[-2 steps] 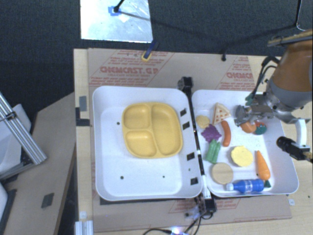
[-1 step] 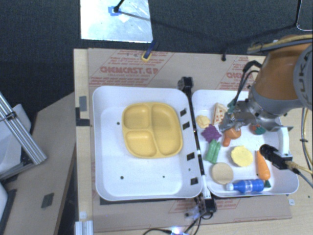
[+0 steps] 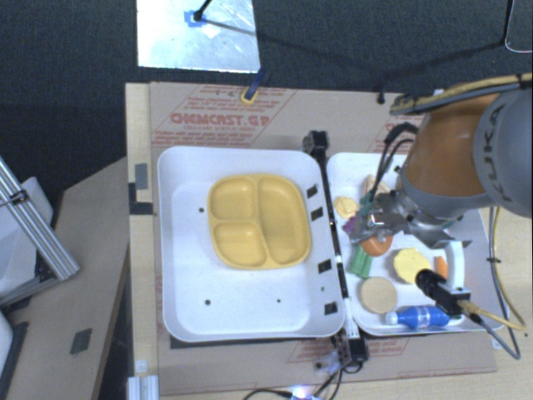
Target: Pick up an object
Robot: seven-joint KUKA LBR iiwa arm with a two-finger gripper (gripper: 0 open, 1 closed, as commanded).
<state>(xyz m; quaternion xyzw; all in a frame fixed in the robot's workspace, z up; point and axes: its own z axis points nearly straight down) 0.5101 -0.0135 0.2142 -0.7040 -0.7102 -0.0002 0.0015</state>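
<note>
End effector [image 3: 372, 223]: low in right bin [image 3: 466, 327], over orange object [image 3: 376, 243] beside green piece [image 3: 360, 262]; grip state cannot be told. Nearby: tan disc [image 3: 378, 294], yellow piece [image 3: 410, 264], blue bottle [image 3: 419, 316]. Left bin [image 3: 179, 307]: yellow divided tray [image 3: 256, 221].

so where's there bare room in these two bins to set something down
Left white bin: bare floor all around the yellow three-compartment plastic tray, widest along the near edge and left side. Right white bin: crowded; orange ball, green block, tan disc, blue bottle sit packed beneath the arm.
</note>
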